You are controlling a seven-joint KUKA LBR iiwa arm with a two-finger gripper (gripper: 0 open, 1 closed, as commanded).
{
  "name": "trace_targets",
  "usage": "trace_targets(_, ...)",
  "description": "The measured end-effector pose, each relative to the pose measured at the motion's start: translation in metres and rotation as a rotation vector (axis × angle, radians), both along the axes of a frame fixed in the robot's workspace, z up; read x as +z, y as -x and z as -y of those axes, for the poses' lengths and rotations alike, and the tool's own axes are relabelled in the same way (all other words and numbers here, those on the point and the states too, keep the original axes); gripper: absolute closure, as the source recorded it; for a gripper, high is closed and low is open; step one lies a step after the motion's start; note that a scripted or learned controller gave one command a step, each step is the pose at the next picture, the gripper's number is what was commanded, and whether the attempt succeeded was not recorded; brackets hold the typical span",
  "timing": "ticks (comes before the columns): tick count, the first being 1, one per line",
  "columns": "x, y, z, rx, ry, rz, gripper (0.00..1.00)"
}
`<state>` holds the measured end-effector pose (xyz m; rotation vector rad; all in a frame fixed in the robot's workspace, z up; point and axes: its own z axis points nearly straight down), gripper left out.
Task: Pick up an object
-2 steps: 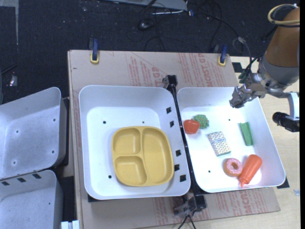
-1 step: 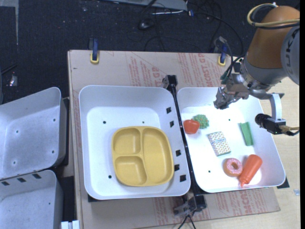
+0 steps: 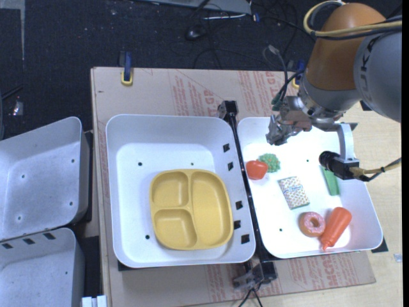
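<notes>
Over the far left corner of the right bin (image 3: 281, 238), the hand (image 3: 279, 135) hangs from the grey arm (image 3: 380, 62), which enters from the right with its orange band (image 3: 342, 43) above the wrist. Whether the hand is open or closed cannot be told at this angle, and nothing is seen in its hold.

Six candidate things for the pick lie on the floor of the right bin, all apart from the hand.
- A red tomato (image 3: 256, 169) and a green broccoli (image 3: 271, 162) sit touching each other near the bin's left wall, just nearer the camera than the hand.
- A small patterned packet (image 3: 293, 192) lies flat near the middle of the bin.
- A pink donut (image 3: 312, 223) rests toward the near edge, with an orange carrot (image 3: 335, 227) just beside it on the right; the carrot's tip points toward the near rim.
- A green stick (image 3: 331, 182) lies toward the right wall, between the carrot and the far end of the bin.

The left bin (image 3: 128, 146) holds a yellow plate (image 3: 190, 208) with three compartments, lying flat and slightly toward the bin's near right. The two bins stand side by side, their rims meeting along a dark strip. Both rest on the brown tabletop (image 3: 166, 88), which carries a small blue and yellow clamp (image 3: 127, 69) at its far left edge.
</notes>
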<state>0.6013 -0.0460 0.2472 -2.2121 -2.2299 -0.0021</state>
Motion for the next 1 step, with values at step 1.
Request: trace_targets(1, -0.0095, -0.0038, -0.0464, -0.001, 0.0, -0.002, 1.0)
